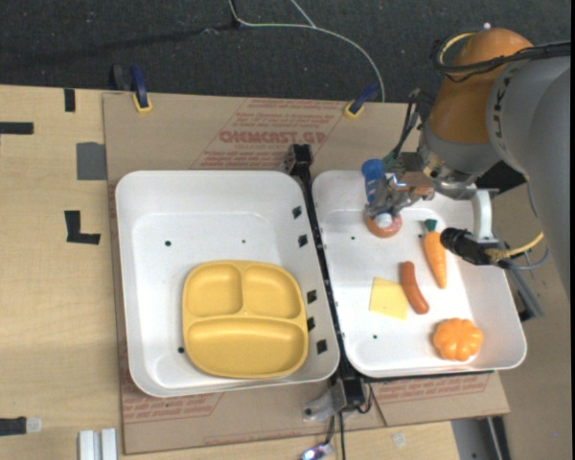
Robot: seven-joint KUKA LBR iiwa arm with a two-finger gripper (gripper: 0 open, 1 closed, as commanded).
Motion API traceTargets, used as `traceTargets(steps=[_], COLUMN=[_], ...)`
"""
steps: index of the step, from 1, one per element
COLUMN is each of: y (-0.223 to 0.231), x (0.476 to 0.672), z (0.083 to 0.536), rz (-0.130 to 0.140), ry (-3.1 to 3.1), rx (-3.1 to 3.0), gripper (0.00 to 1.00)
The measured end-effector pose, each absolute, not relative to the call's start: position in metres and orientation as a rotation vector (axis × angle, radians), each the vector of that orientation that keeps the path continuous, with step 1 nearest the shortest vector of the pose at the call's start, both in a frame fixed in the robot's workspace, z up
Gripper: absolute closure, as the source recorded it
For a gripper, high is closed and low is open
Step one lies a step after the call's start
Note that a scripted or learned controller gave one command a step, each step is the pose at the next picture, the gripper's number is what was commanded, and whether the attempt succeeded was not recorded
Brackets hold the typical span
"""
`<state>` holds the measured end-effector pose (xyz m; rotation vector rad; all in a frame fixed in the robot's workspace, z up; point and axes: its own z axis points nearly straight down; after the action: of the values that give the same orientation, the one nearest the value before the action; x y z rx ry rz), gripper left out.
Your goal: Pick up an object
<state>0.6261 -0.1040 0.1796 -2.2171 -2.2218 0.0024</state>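
Nearest, in the right bin (498,357): small pumpkin (457,339). Farther in, cheese wedge (388,299), sausage (414,287), carrot (435,258). In the left bin (134,257): yellow divided plate (245,318). Farthest, gripper (387,207) low over a small round reddish piece (383,224) at the right bin's back. Cannot tell the jaws' state. Risk, by judgement: a rounded piece squirting sideways under an off-centre pinch, toward the divider.

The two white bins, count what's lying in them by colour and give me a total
Yellow: 2, the yellow divided plastic plate in the left bin and the yellow cheese wedge.
Orange: 2, the orange carrot and the small orange pumpkin.
Red-brown: 1, the sausage.
Pink and white: 1, a small round piece under the gripper.
Total: 6.
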Motion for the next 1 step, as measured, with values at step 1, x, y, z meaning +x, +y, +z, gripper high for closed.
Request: traceTargets(steps=[1], y=[-0.0982], x=[0.6349], z=[0.234], rz=[0.0], ry=[-2.224], rx=[-2.217], gripper=[1.0])
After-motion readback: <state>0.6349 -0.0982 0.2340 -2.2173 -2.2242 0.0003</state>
